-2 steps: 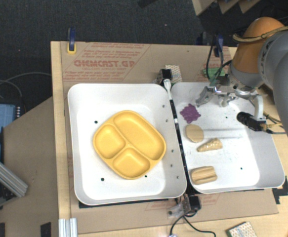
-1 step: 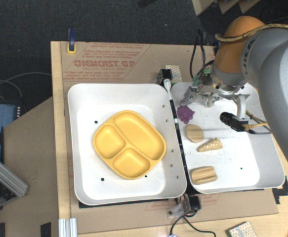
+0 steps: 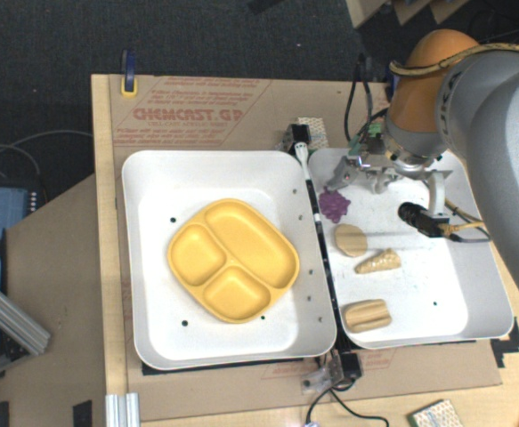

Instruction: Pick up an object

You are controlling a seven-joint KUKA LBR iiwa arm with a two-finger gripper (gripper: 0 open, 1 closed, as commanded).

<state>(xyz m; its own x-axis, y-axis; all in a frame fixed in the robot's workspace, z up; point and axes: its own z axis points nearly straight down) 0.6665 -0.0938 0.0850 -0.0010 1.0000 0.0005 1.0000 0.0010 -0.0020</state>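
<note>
Two shallow white bins side by side on a tan bench [image 3: 188, 105] bearing red printed lettering; left bin [image 3: 143, 238] holding a yellow divided plate [image 3: 232, 258] with three compartments, lying flat and turned at a slant near the bin's centre; right bin [image 3: 459, 301] holding four small things; purple toy [image 3: 334, 205] close against the bin's left wall, near the top; round tan piece [image 3: 350, 239] just below it; pale cone-shaped piece [image 3: 379, 261] just to the right and slightly lower, near the round one, contact impossible to tell; tan bread-like roll [image 3: 367, 315] lower down, apart from the others, near the bin's front edge. Grey arm [image 3: 499, 123] reaching in from the right, orange band [image 3: 428, 83] above the wrist; gripper [image 3: 366, 169] low over the upper part of the right bin, up and to the right of the purple toy, near it but with nothing seen between the jaws; spread of the jaws cannot be told from this angle, metal hardware and cables crowding the wrist. Black cylindrical fitting [image 3: 419, 218] with trailing wires lying below the wrist, over the bin's upper right. Small blue clamp [image 3: 130, 78] at the bench's top left corner; dark floor and loose cables beyond the bench.
</note>
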